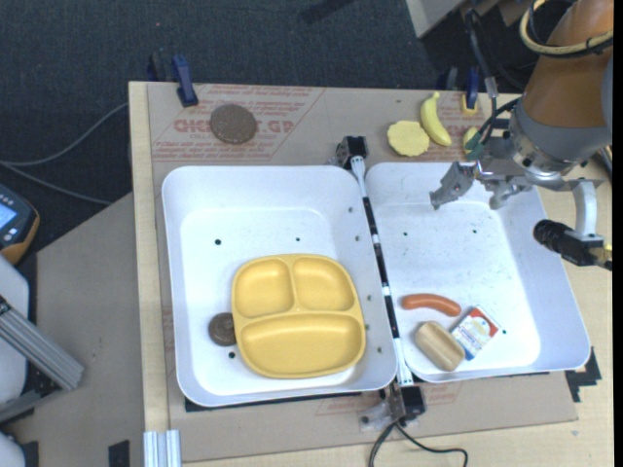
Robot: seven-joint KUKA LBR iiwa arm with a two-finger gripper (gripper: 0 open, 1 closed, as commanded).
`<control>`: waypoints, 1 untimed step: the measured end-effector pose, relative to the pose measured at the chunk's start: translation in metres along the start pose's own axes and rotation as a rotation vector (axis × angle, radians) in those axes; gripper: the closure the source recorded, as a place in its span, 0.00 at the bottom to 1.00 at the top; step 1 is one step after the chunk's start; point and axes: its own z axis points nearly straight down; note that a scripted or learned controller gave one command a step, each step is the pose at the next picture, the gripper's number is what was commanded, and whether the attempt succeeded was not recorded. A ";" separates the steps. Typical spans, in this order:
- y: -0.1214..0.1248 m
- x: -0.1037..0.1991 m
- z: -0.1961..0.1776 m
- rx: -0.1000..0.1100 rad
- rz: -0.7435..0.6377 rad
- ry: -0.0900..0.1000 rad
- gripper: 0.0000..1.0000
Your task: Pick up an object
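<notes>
So the pickable stuff is all bunched in the near corner of the right bin [545,290]: a little orange sausage [430,304], a bread roll [439,345] just below it, and a small white carton [476,333] leaning right up against the roll. My pick would be the sausage, since it lies on bare floor with a gap between it and the roll. The carton and roll are touching, so going for either one risks shoving the other.

My gripper [477,191] hangs over the far end of that same bin, well apart from the pile, jaws spread apart with nothing between them. To do this properly I'd travel toward the near end, turn the wrist so my fingers straddle the sausage across its short side, then drop straight down and close.

The left bin [185,261] has a yellow divided plate [295,314] with a brown disc [222,330] beside it, too flat and wide for me. A banana [435,120] sits on the bench behind.
</notes>
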 end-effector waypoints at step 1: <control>-0.055 0.004 0.135 0.018 0.002 0.003 0.00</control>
